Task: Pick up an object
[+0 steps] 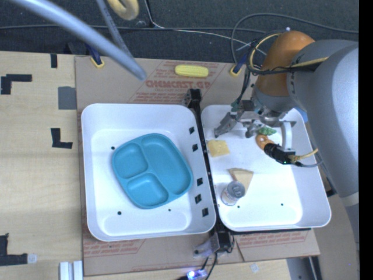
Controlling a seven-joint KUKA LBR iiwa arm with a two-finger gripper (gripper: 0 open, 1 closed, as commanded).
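Aim for the pale yellow block [219, 149] at nine o'clock in the right bin [303, 212]; keep clear of the divider beside it and come down square. Your hand [236, 123] sits just above and right of it, at the bin's eleven o'clock, slanting down-left from the orange-banded wrist. Whether it grips anything, you cannot tell.
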